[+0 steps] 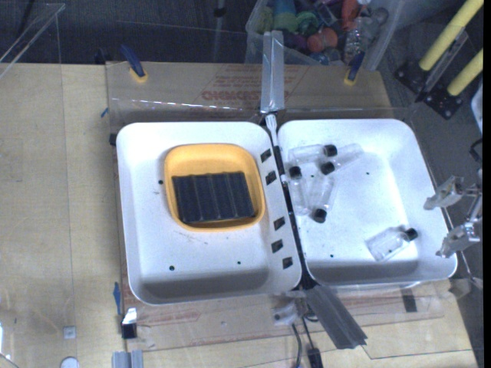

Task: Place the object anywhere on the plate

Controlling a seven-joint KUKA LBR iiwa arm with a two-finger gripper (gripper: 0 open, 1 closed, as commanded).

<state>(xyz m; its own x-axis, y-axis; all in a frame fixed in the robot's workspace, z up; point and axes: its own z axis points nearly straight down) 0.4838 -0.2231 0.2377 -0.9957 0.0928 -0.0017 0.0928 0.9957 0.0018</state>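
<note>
An orange-yellow plate (pixel 178 164) lies in the left bin (pixel 146 259). A black ribbed rectangular object (pixel 212 197) rests flat on the plate, filling most of its middle. My gripper (pixel 440 226) is at the far right, over the right rim of the right bin (pixel 360 140). It is open, its two metal fingers (pixel 446 198) spread apart with nothing between them. It is well away from the plate and the black object.
Several small clear bottles with black caps (pixel 314 176) lie in the right bin's left part, and one more bottle (pixel 390 242) near its front right. A metal divider (pixel 278 205) runs between the bins. A tub of colourful toys (pixel 322 14) stands behind.
</note>
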